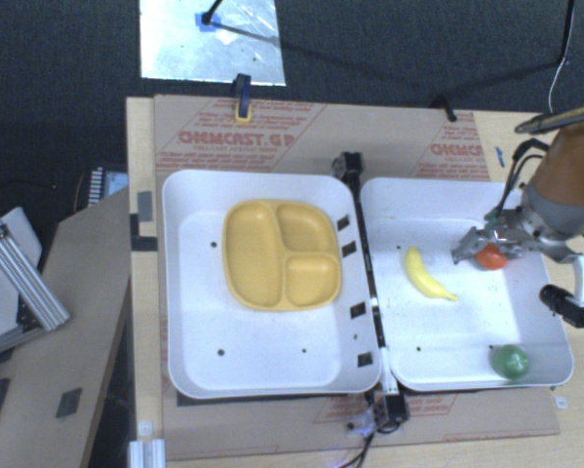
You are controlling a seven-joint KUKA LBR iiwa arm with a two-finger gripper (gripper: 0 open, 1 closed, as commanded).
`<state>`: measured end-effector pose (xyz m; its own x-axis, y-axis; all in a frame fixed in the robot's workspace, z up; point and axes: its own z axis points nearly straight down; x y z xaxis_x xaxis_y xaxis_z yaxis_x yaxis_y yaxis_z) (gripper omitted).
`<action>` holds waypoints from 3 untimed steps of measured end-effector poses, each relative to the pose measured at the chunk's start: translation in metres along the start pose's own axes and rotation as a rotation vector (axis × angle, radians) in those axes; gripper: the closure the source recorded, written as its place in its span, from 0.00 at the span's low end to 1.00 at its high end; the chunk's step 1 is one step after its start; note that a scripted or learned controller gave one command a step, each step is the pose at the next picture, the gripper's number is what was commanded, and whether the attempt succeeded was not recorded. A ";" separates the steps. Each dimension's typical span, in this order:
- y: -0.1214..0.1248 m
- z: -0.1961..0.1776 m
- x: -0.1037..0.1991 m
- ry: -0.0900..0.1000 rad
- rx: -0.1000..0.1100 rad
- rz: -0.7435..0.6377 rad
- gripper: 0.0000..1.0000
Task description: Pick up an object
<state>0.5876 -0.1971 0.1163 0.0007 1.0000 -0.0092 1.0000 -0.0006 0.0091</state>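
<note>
Beneath the gripper, the right bin looks like smooth white plastic with a faint sheen, as does the left bin well away from it. Just beside the gripper tip, a small orange-red object appears glossy. The banana, near the gripper, looks like smooth matt plastic. The green ball seems dull. The yellow 3-compartment plate is smooth, slightly shiny plastic. The bench sheet resembles matt printed cardboard.
</note>
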 end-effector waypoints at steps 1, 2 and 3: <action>0.000 0.033 0.000 0.009 0.009 -0.002 0.00; 0.002 0.020 0.000 0.007 0.005 -0.002 1.00; 0.003 -0.029 0.009 0.008 0.003 -0.006 1.00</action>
<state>0.5901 -0.1880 0.1454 -0.0050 1.0000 -0.0014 1.0000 0.0050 0.0057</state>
